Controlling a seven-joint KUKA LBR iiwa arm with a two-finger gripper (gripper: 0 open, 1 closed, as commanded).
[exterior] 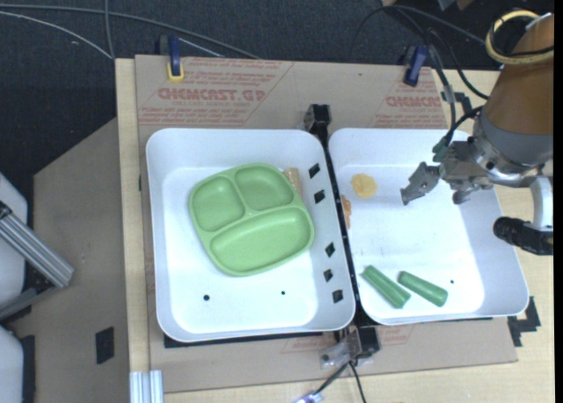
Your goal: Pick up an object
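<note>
Two green cylinders (405,287) lie side by side near the right bin's (493,304) front edge, long axes slanting toward its front right corner. The gripper (440,186) hangs above that bin's middle, fingers spread and holding nothing, with the cylinders toward the front from it. A yellow piece (363,186) sits near the divider; a green tray (252,218) fills the left bin (176,287).
</note>
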